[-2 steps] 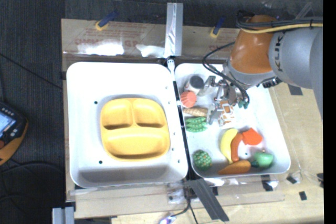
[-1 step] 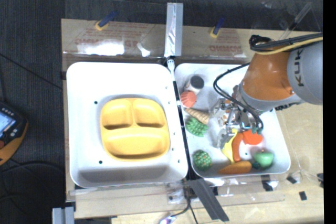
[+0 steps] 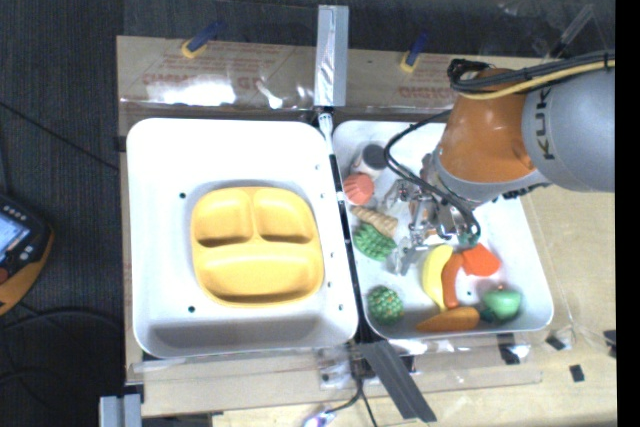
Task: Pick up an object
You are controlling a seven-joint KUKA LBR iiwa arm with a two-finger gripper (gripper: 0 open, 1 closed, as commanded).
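Two white bins side by side on the surface. Left bin (image 3: pixel 150 215): just one yellow divided tray (image 3: pixel 258 245), plenty of open room around it. Right bin (image 3: pixel 535 285): crowded, roughly eight toy foods. One banana (image 3: pixel 436 275), one carrot (image 3: pixel 447 320), one green apple (image 3: pixel 503 303), one orange-red piece (image 3: pixel 481 260), two bumpy green pieces (image 3: pixel 374 241) and (image 3: pixel 384 302), one reddish ball (image 3: pixel 359 186), one tan cone-like bit (image 3: pixel 374 217). Gripper (image 3: pixel 428 223) down in the middle of the right bin, just far of the banana. Can't tell how wide the fingers are or if anything's caught. Tight near the bottom-right corner.
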